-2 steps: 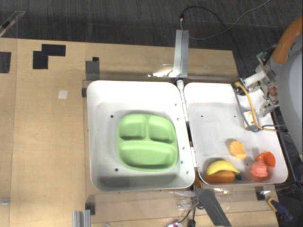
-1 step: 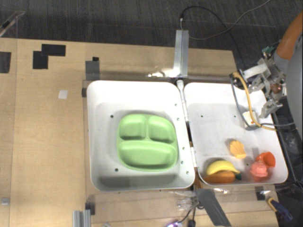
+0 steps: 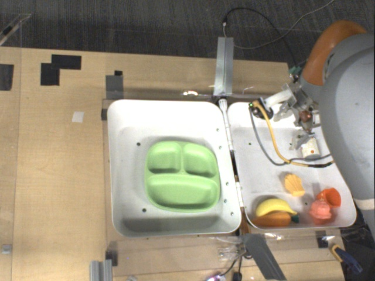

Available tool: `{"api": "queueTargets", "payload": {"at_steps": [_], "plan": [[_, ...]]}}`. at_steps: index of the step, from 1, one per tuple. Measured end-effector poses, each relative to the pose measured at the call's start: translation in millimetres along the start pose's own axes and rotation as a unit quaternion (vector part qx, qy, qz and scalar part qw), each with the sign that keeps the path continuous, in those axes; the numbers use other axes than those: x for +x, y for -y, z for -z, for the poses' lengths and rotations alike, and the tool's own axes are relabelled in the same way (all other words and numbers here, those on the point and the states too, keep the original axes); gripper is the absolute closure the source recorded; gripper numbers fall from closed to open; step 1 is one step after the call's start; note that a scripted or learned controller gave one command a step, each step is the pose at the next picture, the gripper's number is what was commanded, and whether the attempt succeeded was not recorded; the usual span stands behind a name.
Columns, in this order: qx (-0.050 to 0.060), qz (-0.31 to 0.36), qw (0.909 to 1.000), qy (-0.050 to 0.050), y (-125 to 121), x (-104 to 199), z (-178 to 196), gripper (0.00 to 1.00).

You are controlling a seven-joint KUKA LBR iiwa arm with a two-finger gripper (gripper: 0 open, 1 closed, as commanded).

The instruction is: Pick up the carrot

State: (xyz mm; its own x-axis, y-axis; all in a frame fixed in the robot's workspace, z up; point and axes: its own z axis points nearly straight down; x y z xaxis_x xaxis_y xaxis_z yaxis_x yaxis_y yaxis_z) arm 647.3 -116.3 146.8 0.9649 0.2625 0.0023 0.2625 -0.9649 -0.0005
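Observation:
The carrot (image 3: pixel 273 219) is an orange piece with a small green tip, lying at the front edge of the right bin (image 3: pixel 258 168). A yellow banana (image 3: pixel 274 206) rests right against its far side. My gripper (image 3: pixel 303 134) hangs over the back right part of the same bin, well behind the carrot and apart from it, with yellow and black cables looping below it. Nothing shows between its fingers.
Also in the right bin are a yellow-orange ridged piece (image 3: pixel 294 184), a pink item (image 3: pixel 320 211) and a small orange cup (image 3: pixel 331 196) in the front right corner. The left bin (image 3: pixel 126 157) bears a green divided plate (image 3: pixel 181 174). The arm's grey body covers the far right.

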Motion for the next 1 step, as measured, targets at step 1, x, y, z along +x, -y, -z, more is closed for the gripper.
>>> {"api": "queueTargets", "payload": {"at_steps": [1], "plan": [[0.0,-0.031,0.9995,-0.001,28.8,10.8,5.9,0.0]]}}
